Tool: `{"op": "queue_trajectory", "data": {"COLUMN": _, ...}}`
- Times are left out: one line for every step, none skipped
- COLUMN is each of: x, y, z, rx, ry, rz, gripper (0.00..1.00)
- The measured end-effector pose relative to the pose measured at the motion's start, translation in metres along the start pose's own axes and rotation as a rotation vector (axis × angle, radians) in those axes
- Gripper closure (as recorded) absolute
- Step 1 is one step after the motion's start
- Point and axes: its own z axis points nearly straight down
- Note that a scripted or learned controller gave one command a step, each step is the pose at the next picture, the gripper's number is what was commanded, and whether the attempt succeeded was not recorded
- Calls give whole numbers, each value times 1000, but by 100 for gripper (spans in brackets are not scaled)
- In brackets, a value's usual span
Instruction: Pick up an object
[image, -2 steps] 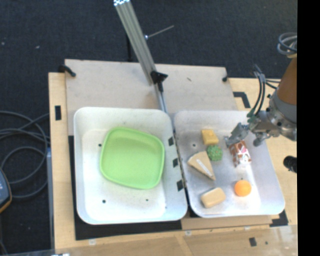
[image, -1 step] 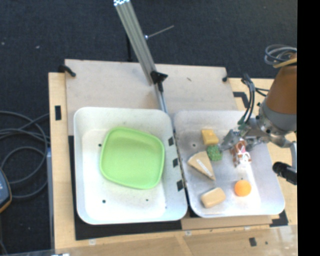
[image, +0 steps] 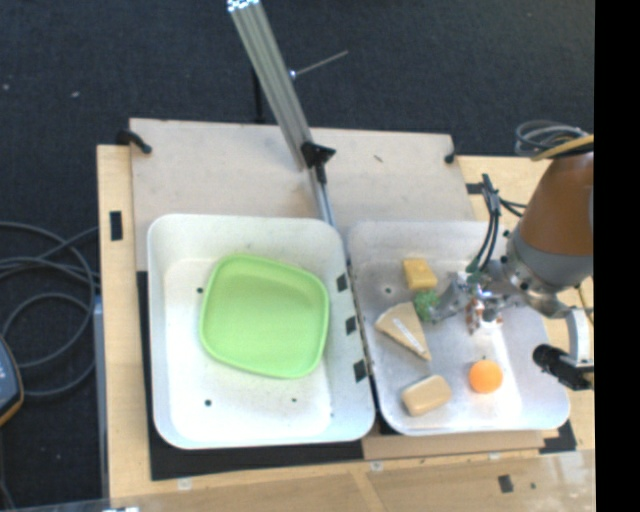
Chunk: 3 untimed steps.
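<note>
Reaching in from the right, the grey-and-orange arm (image: 560, 215) hangs its gripper (image: 475, 305) over the right bin (image: 540, 400), above bare floor between a yellow block (image: 420, 273) and an orange ball (image: 485, 376) (whether its pincer is wide or narrow cannot be told). A pale wedge (image: 403, 330) and tan block (image: 425, 395) lie nearby. A green plate (image: 265, 315) sits in the left bin (image: 170, 400).
</note>
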Motion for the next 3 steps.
{"op": "queue_trajectory", "data": {"x": -3, "y": -3, "z": 42, "rx": 0, "ry": 0, "rz": 0, "gripper": 0}}
{"op": "queue_trajectory", "data": {"x": -4, "y": -2, "z": 30, "rx": -6, "ry": 0, "rz": 0, "gripper": 100}}
{"op": "queue_trajectory", "data": {"x": -9, "y": 3, "z": -32, "rx": -10, "ry": -1, "rz": -1, "gripper": 100}}
